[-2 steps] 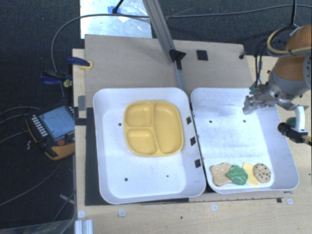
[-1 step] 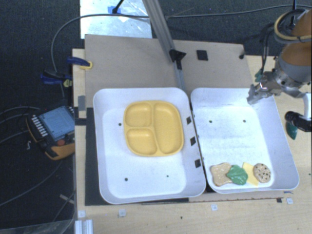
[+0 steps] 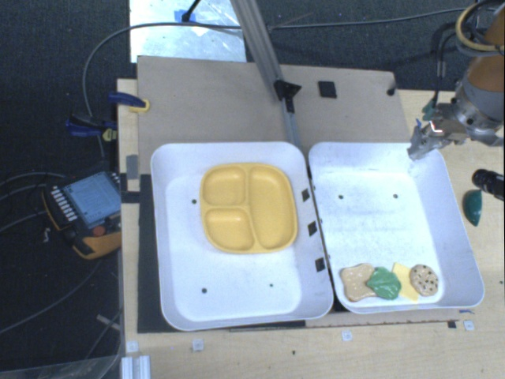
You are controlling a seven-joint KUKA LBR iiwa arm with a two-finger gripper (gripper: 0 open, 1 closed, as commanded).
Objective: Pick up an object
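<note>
Several small food-shaped toys lie in a row at the near edge of the right bin (image 3: 394, 188): a tan piece (image 3: 356, 282), a green leafy piece (image 3: 384, 283), a yellow piece (image 3: 405, 277) and a round speckled cookie (image 3: 424, 279). My gripper (image 3: 420, 144) hangs over the right bin's far right corner, well away from the toys, with nothing visible between its fingers.
A yellow three-compartment plate (image 3: 248, 208) rests in the left bin (image 3: 185, 283). A metal pole (image 3: 260, 38) slants across the back. A teal object (image 3: 473, 207) lies outside the right bin, and a handheld device (image 3: 85, 204) sits left of the bench.
</note>
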